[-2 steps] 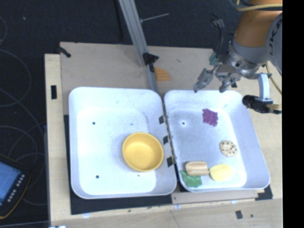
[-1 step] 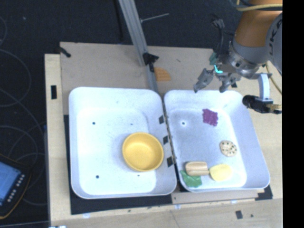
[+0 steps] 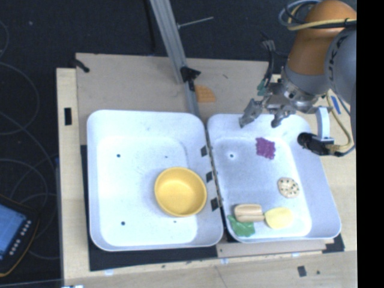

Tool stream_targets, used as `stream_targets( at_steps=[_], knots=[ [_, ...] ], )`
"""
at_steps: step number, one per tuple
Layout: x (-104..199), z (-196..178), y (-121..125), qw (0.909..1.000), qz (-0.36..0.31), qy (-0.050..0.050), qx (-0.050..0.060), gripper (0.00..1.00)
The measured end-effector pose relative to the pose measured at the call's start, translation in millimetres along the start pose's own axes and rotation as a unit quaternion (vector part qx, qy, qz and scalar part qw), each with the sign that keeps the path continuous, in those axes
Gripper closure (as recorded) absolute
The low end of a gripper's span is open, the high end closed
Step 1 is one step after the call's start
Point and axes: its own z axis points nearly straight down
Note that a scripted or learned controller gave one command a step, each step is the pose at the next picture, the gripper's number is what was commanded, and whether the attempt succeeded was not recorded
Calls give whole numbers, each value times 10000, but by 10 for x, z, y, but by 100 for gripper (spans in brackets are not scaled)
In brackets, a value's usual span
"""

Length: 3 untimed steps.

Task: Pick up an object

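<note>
You are watching the two-finger gripper (image 3: 262,118) hanging with its fingers spread and nothing between them, at the right white bin's (image 3: 318,179) twelve o'clock rim. The crumpled purple object (image 3: 265,147) is lying just below, toward six o'clock; it looks soft and low, so the fingers risk closing above it.

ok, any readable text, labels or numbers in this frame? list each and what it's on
None can be read.
Device with a blue screen at the left edge: screen content too blurred and small to read.
Round cracker-like piece in the right bin: dark dots, no text.
Yellow bowl in the left bin: plain.
Purple object, tan block, yellow object, green piece: no markings visible.
Gripper, arm: no legible label.
</note>
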Motion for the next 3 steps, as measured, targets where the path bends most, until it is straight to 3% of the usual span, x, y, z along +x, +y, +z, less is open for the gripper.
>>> stream_targets(
  at_steps=[2, 3],
  knots=[
    [-124, 1181, -124, 10000, 8, 4, 15, 0],
    [-126, 1027, -95, 10000, 25, 13, -34, 100]
  ],
)
